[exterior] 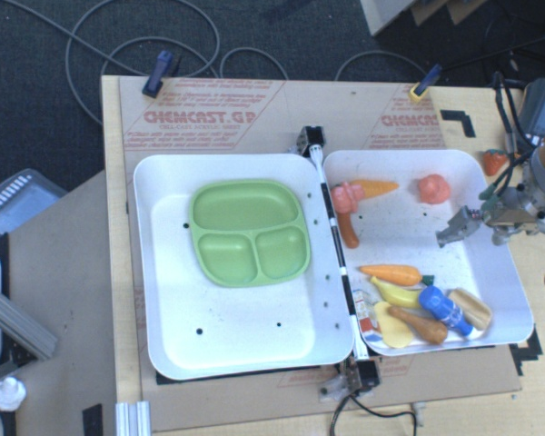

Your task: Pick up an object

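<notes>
A: A cardboard-topped worktop [254,107] over dark carpet carries two white bins: the left bin [163,334] holds a green three-compartment plastic plate [250,232].

B: And the right bin [500,280]?

A: Toy food. An orange plastic carrot [391,273] lies lengthwise left-to-right, below and left of the jaws [460,224], which hang over bare bin floor, holding nothing; how wide they stand, I can't tell.

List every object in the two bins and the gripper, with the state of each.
Green three-compartment plastic plate: flat in left bin, nothing on it.
Two-finger gripper: low over right bin, holding nothing visible.
Pink round toy: loose, right bin.
Orange toy carrot: lying flat.
Blue toy bottle: lying on the food pile.
Yellow toy banana: in the pile.
</notes>
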`<state>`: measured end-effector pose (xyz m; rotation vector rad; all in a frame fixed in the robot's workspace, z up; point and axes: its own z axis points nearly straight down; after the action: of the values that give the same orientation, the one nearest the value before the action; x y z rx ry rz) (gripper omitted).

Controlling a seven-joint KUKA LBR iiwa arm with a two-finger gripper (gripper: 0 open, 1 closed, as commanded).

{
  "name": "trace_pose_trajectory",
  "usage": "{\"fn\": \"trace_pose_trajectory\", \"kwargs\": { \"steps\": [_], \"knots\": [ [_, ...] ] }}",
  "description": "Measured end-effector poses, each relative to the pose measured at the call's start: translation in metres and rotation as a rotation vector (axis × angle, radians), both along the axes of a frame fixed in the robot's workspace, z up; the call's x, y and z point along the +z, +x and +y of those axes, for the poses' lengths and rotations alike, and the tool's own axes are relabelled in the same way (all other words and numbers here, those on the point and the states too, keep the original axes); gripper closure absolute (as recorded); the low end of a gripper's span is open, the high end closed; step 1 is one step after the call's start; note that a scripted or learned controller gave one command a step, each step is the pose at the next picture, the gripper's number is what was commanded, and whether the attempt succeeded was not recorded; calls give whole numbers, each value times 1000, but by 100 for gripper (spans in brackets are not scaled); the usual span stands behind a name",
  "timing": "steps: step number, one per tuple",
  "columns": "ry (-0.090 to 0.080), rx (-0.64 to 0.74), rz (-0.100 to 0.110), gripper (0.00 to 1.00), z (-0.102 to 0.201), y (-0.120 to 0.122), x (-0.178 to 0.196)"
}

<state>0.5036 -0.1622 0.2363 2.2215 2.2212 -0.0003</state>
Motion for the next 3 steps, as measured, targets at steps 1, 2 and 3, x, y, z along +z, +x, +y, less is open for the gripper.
{"fn": "trace_pose_trajectory", "kwargs": {
  "steps": [1,2,3],
  "knots": [
    [1,0,2,0,69,-25,-120],
    [1,-1,2,0,65,-25,-152],
    [0,1,0,0,69,31,-152]
  ]
}}
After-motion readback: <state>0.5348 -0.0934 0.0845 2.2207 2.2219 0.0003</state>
